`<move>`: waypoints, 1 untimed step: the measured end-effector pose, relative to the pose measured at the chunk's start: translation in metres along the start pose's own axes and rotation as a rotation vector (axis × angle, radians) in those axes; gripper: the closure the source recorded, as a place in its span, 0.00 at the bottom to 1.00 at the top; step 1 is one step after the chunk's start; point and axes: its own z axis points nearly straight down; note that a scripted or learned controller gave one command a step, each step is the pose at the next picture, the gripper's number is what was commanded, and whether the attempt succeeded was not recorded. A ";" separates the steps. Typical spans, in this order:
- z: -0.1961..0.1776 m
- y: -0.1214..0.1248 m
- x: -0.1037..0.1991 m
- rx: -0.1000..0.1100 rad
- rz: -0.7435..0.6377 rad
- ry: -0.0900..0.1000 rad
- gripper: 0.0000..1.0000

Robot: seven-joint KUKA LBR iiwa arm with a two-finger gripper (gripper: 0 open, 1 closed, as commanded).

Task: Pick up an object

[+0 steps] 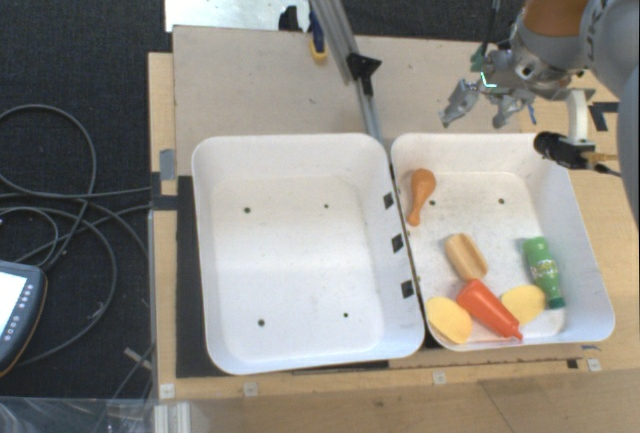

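Observation:
My gripper (482, 110) hangs above the far rim of the right bin (575, 211), its fingers spread open with nothing between them. In that bin lie an orange drumstick-shaped toy (420, 191) by the left wall, a tan bread roll (465, 255) in the middle, a green bottle (543, 271) at the right, and an orange carrot (488, 307) between two yellow pieces (450, 320) (523, 301) at the near edge. All of them lie well below and nearer than the gripper.
The left bin (215, 221) adjoins the right one along a divider with black clips. A grey pole (330, 11) slants across the back of the bench. Cables and a tablet (15, 306) lie on the floor at left.

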 end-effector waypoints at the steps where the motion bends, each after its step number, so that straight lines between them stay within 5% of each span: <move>1: -0.003 0.001 0.000 -0.004 -0.002 -0.002 0.00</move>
